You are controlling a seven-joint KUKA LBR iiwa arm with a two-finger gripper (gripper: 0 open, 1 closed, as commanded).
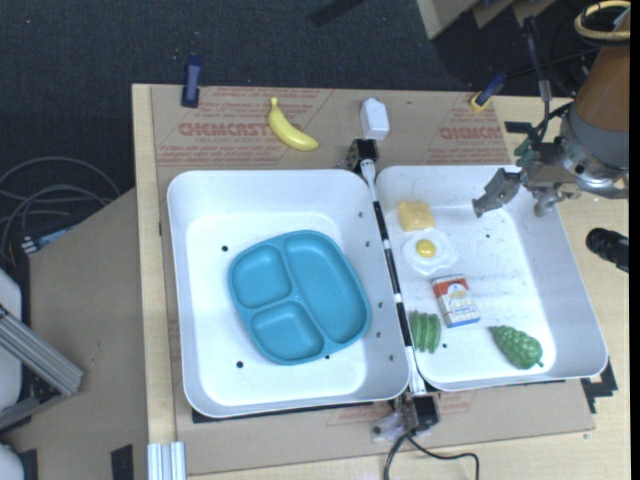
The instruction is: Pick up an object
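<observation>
Objects for picking lie in the right bin (pixel 575 268): a soft-looking yellow block (pixel 415 215), a fried egg toy (pixel 425 250), a small red and white carton (pixel 456 300), a ribbed green pepper (pixel 425 331) and a bumpy green bunch (pixel 517 346). The left bin (pixel 195 258) holds a smooth blue divided plate (pixel 297 294). A plastic banana (pixel 290 128) rests on the cardboard-covered bench (pixel 240 123). The gripper (pixel 520 193) hovers above the right bin's far edge, fingers spread apart, holding nothing.
</observation>
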